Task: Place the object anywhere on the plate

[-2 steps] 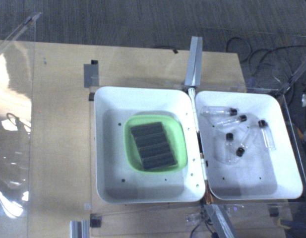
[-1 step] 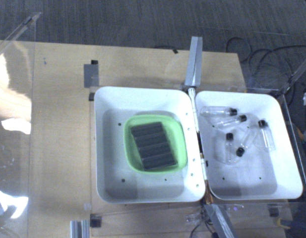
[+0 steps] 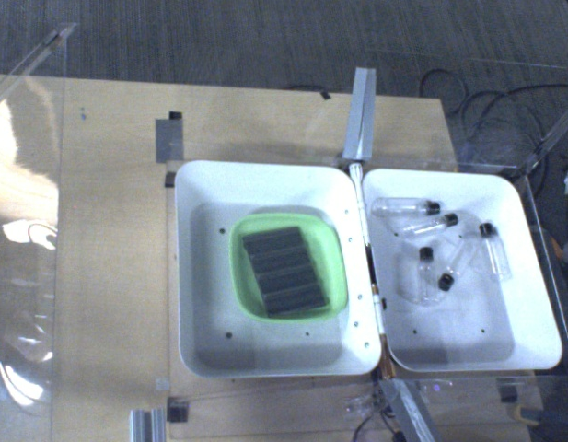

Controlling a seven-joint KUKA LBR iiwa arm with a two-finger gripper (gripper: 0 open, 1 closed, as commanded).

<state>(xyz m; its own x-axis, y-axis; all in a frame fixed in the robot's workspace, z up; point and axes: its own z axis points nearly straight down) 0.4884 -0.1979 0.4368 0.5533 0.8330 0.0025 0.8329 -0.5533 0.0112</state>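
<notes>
A square light green plate [image 3: 331,256] sits in the middle of the left white bin [image 3: 201,274]. A dark grey ribbed block [image 3: 283,272] lies flat on the plate, turned a little off the plate's axis. Several clear plastic vials with black caps [image 3: 442,251] lie scattered in the upper half of the right white bin [image 3: 468,339].
A grey metal post [image 3: 360,113] stands behind the seam between the two bins. The bins rest on a wooden bench [image 3: 99,247], with a clear panel along its left side. Cables lie on the floor at the back right [image 3: 504,109].
</notes>
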